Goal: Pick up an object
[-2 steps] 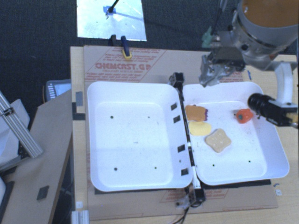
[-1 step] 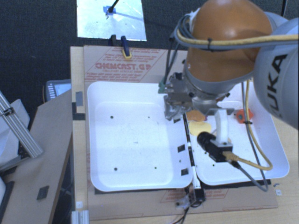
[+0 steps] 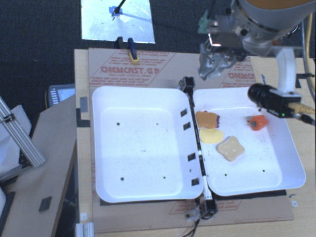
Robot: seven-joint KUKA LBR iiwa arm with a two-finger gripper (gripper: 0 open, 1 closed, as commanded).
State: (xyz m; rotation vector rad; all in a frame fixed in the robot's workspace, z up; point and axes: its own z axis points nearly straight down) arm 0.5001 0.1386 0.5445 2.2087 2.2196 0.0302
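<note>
The right bin (image 3: pixel 276 177) holds several small items. An orange and purple block (image 3: pixel 207 119) lies near its left wall, with a flat yellow disc (image 3: pixel 211 136) just below it. A tan toast-shaped piece (image 3: pixel 230 148) sits in front of the disc. A red-orange toy (image 3: pixel 257 122) rests toward the bin's right side. My gripper (image 3: pixel 216 65) hangs above the back edge of the right bin, well clear of all the items, with nothing seen held in it.
The left bin (image 3: pixel 113 181) sits beside the right one, joined by black clips (image 3: pixel 190 127) along the middle. A black cylindrical device (image 3: pixel 269 98) juts over the right bin's back right corner. Cardboard (image 3: pixel 148 68) underlies both bins.
</note>
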